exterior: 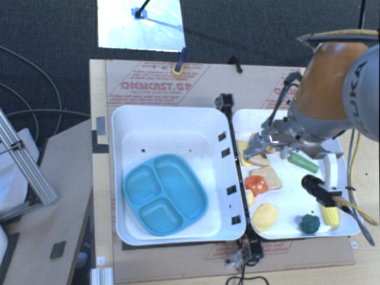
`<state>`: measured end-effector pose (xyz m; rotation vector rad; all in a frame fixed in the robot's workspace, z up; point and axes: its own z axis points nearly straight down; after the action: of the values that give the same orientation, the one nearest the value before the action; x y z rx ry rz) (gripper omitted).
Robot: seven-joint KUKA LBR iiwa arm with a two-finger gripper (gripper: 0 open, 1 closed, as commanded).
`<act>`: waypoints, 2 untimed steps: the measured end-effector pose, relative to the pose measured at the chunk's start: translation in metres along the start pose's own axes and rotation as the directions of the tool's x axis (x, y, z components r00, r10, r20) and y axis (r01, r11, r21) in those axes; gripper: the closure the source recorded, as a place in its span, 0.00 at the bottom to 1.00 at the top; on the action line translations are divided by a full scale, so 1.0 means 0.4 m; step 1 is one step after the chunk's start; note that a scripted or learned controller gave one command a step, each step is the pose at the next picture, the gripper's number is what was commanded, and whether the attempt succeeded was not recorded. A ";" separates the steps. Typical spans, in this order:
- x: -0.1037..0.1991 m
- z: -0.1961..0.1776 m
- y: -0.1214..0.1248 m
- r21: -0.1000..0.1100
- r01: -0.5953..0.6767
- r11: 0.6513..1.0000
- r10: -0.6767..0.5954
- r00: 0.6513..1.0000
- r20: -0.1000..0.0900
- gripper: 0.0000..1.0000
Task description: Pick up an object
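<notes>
While the arm is reaching in from the right, two white bins are sitting side by side on a cardboard-covered bench.

Bench: a brown cardboard sheet (160, 82) printed with red lettering is lying under both bins, on a pale wooden top (dark carpet is showing beyond it).
Room: a shiny square panel (141, 15) is lying on the carpet at the far side, and grey cables (35, 76) are trailing at the left beside a metal rail (24, 159).
Left bin (172, 117): it is holding a blue three-compartment tray (164, 193), lying flat toward the near left.
Right bin (285, 224): it is carrying the loose play-food pieces.
Arm (335, 82): its grey and orange body is hanging over the right bin's far side.
Gripper (257, 148): it is hovering low at the right bin's far left, just over a tan piece (256, 157); its finger state cannot be told.
Objects: a red tomato (256, 184) is resting on a tan bread slice (270, 177), a yellow lemon-like piece (265, 217) is lying near the front, a dark green broccoli (309, 223) is sitting beside a yellow corn cob (330, 215), and a green stick (303, 161) is lying by the arm.
</notes>
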<state>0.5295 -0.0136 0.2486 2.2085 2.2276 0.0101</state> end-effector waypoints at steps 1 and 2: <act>0.070 0.165 -0.111 0.012 -0.007 1.000 0.007 1.000 0.000 0.00; 0.067 0.133 -0.104 0.004 -0.005 1.000 0.005 1.000 0.000 1.00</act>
<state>0.4881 0.0129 0.1950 2.2160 2.2234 0.0057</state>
